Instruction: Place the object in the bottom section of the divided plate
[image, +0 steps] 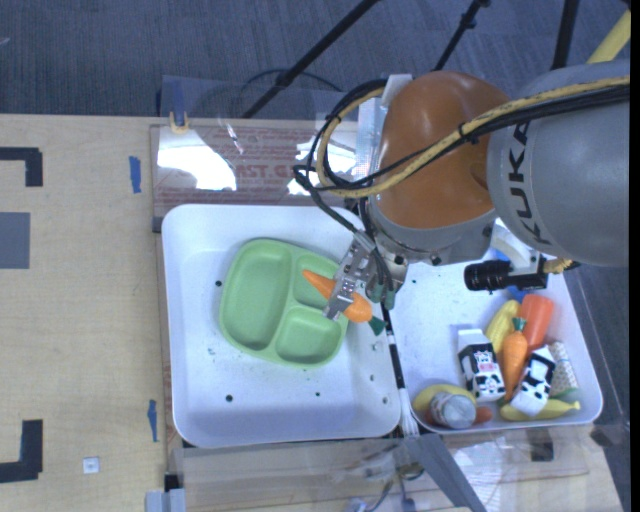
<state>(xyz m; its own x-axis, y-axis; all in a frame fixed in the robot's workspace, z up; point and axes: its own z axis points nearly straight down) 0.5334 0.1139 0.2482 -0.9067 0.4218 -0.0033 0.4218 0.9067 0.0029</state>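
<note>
One gripper (352, 290) pinching one carrot (335, 297), one divided plate (282, 300), two bins (200, 380)

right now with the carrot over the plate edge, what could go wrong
The gripper has the orange carrot at the green divided plate's right rim, not over a section centre. Released here, it might tip off onto the left bin floor, or land in the wrong section. I cannot tell how firm the grip is.

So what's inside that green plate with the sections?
An orange toy carrot lies over the green divided plate's right edge, at the gripper. The gripper covers that corner; other sections look bare.
</note>
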